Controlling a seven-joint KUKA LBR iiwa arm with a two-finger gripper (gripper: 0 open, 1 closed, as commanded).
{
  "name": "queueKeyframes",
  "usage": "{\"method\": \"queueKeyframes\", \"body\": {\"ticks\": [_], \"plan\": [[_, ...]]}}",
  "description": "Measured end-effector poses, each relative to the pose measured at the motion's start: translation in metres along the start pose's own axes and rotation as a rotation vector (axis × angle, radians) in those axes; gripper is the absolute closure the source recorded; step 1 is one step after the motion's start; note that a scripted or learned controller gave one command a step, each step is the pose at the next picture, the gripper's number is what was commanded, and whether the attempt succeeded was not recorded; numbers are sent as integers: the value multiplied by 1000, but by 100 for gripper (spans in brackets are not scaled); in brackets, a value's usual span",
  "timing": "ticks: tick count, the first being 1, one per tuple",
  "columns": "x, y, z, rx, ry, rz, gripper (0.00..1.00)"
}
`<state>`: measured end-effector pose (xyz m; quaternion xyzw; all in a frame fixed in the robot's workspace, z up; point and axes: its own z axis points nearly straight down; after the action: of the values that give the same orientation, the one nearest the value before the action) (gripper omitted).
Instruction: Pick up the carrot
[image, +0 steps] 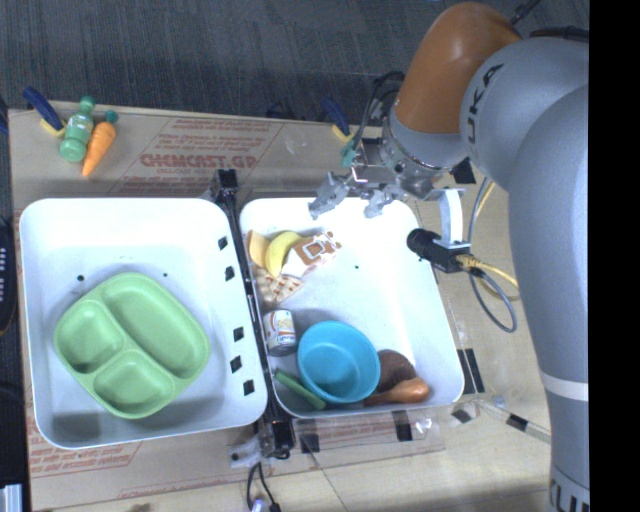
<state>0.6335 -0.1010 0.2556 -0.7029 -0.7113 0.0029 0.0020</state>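
A: What sits nearest the camera?

B: At the bottom of the right bin (432, 300), around six o'clock, a blue bowl (338, 362) rests with a brown and orange item (398, 380) tucked against its right side and a green piece (298, 388) poking out at its lower left. Just beside the bowl at ten o'clock is a small can (280, 329). In the left bin (40, 300) lies a green divided plate (130, 343).

A: And further back?

B: Toward eleven o'clock of the right bin a yellow banana (277, 249) touches a small box-like toy (316, 249), with a waffle-like piece (276, 287) just below them.

A: Where is your hand?

B: My gripper (350, 199) hangs over the far rim of the right bin, at twelve o'clock. My fingers are spread apart with nothing between them.

A: The carrot?

B: The carrot (98, 148) lies farthest off, outside both bins on the cardboard (200, 150), at eleven o'clock from the left bin, touching a green bottle-like toy (76, 138). It is well apart from my gripper.
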Motion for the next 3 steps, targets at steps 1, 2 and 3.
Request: {"method": "queueKeyframes", "body": {"ticks": [1,2,3], "plan": [[59,-44,67,8,0,-55,0],[51,23,40,-5,-1,-146,0],[10,24,-93,-16,-5,-95,0]]}}
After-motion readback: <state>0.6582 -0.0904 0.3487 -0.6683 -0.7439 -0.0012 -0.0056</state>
